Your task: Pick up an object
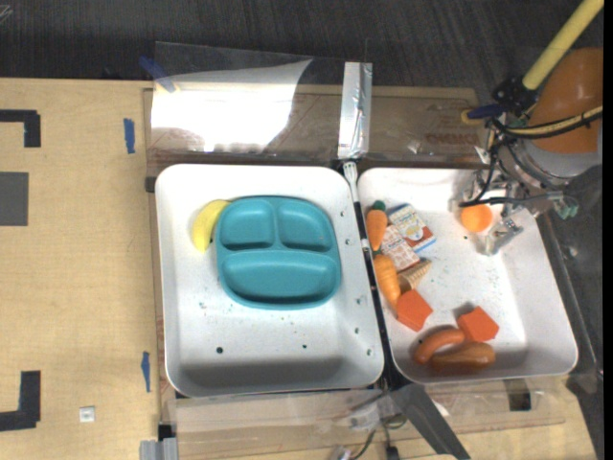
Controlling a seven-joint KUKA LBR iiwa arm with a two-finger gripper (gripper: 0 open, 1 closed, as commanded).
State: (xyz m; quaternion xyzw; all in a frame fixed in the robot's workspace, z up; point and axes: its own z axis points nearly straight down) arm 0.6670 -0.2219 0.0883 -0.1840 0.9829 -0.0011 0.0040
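Note:
My gripper hangs over the back right part of the right bin, under the grey wrist with its orange band. A small round orange object sits between its fingers, a dark finger above it and a pale finger below and to the right. The gripper looks shut on it. Whether the orange object touches the bin floor I cannot tell.
Along the right bin's left side lie two carrots, small cartons and a cone. Two orange-red blocks and two sausages lie near its front. The left bin holds a teal divided plate and a banana.

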